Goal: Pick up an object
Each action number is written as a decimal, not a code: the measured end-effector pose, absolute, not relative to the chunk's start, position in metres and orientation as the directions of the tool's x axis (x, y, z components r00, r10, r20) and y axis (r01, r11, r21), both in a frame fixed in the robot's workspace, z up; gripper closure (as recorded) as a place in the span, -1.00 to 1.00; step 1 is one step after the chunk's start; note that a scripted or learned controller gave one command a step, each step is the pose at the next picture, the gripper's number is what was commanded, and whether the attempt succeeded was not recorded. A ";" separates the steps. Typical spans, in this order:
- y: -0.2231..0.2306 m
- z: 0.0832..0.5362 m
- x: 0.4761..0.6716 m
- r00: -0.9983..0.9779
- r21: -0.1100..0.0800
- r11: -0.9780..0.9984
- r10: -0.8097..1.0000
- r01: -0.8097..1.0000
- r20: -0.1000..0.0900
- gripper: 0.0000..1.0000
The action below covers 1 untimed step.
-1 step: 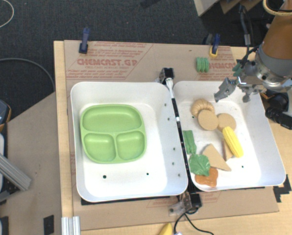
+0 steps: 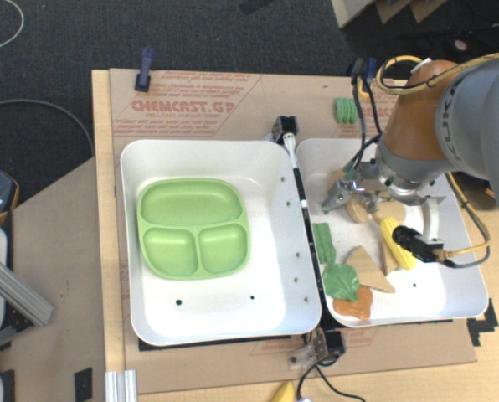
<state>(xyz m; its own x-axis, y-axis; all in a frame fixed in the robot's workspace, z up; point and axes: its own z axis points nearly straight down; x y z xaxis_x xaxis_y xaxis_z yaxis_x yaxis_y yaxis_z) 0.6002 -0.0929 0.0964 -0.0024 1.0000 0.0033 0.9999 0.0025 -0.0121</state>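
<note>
Brown cardboard [image 2: 191,99] printed "CHEMCAST" in red, green divided tray [image 2: 193,227] sat in left bin [image 2: 149,308], gripper [image 2: 343,193] lowered over right bin [image 2: 450,304], finger state kinda impossible to tell

Arm [image 2: 475,107] thick, rounded, matte grey; broad orange band [image 2: 413,128] wrapping it above wrist, glossy, slightly domed; below band, grey collar stepping down to metal wrist block; gripper [image 2: 343,193] silver-grey, angular, small dark fittings; thin black cables looping beside band; yellow cable trailing near wrist.
</note>
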 end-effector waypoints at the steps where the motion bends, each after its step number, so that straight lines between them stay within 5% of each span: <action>1: -0.185 0.086 0.629 0.006 0.006 -0.006 1.000 1.000 -0.005 -1.00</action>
<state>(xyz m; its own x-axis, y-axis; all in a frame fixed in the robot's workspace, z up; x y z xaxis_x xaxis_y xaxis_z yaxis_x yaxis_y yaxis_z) 0.6293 -0.1852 0.0855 0.0057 1.0000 -0.0045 1.0000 -0.0057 0.0055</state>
